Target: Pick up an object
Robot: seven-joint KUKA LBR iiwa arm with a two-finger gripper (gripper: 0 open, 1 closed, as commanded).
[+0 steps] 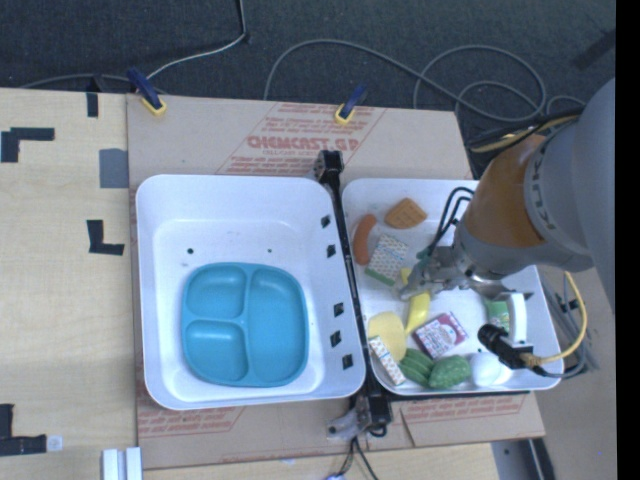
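Gripper (420,280) is low in the right bin (520,393), lower right of frame, over the yellow piece (418,308) amid packed toys, jaws' state I cannot tell, so a neighbouring item could snag or slip.

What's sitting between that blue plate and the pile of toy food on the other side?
In the camera view, a black divider where the two white bins meet, plus bare white bin floor beside the blue plate.
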